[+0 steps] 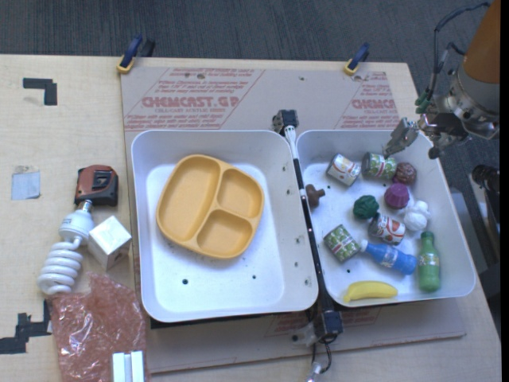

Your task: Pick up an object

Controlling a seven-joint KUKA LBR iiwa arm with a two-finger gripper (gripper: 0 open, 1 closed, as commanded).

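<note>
The right white bin (453, 205) holds several small items: a green can (379, 165), a white-labelled can (343, 169), a dark red ball (406, 173), a magenta piece (397, 195), a green lump (366, 207), a blue bottle (391, 257), a green bottle (429, 263) and a banana (371, 291). My gripper (413, 143) hangs over the bin's far right corner, just right of the green can. It is open, with nothing between its fingers.
The left bin (159, 285) holds a yellow divided plate (211, 205). On the bench to the left lie a tape measure (97, 185), a spiral bulb (67, 249), a white cube (110, 237) and a pink bag (95, 325).
</note>
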